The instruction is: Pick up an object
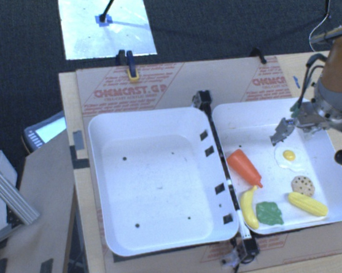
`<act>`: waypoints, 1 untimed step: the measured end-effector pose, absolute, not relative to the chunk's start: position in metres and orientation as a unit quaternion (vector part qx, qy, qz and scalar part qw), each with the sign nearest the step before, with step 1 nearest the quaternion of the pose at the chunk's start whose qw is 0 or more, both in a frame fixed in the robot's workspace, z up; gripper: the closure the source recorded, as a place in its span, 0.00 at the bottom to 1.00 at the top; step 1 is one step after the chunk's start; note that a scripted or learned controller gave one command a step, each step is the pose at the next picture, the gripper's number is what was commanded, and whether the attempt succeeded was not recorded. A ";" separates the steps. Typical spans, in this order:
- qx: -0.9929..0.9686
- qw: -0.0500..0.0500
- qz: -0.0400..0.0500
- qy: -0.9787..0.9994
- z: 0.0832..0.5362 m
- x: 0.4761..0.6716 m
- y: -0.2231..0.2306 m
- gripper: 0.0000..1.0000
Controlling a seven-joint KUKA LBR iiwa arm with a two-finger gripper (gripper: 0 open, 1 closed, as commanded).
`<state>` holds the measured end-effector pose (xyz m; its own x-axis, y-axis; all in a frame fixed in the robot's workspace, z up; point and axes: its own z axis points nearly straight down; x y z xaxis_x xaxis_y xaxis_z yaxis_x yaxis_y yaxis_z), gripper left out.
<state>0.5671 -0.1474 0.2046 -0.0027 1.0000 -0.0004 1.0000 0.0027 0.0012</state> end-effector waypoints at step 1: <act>0.702 0.003 0.005 0.713 0.260 0.631 -0.033 0.00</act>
<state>0.6310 -0.0334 0.2600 -0.0157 0.9999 0.0020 0.9998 0.0157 0.0112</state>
